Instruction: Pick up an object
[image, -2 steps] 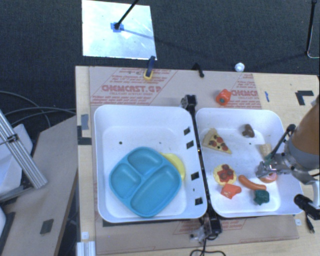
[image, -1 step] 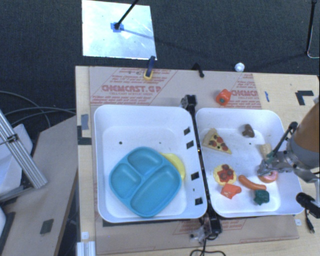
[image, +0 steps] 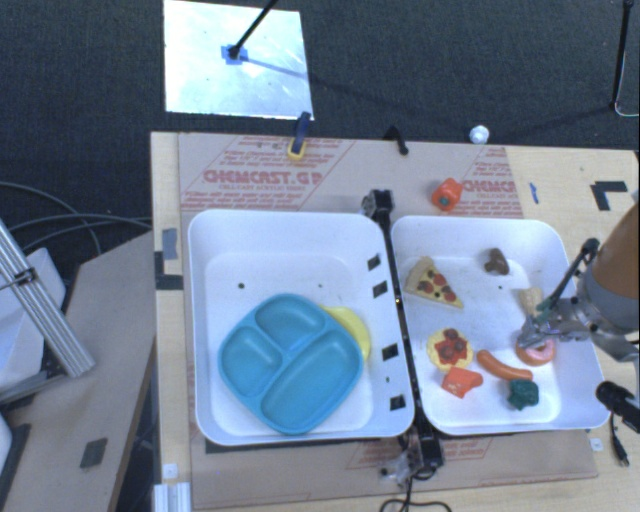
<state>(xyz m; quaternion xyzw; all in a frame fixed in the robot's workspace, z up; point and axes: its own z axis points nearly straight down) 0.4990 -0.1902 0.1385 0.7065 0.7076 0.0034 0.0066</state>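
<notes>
You had the gripper (image: 541, 335) lowered into the right bin (image: 470, 235), directly over the pink ring-shaped toy (image: 538, 351) near that bin's right wall. Whether the gripper had closed on the ring could not be told from the camera view; the tip hid the contact. The ring lay just beside the sausage (image: 503, 364), with the green piece (image: 522, 395) below it, so a vertical approach probably served to avoid disturbing those neighbours. The pizza slice (image: 432, 283), round pizza toy (image: 450, 349), red block (image: 461, 381) and brown lump (image: 495, 262) sat apart in the same bin. The blue divided plate (image: 290, 362) occupied the left bin (image: 280, 235), partly covering a yellow item (image: 354, 328). You had not yet lifted anything clear.
</notes>
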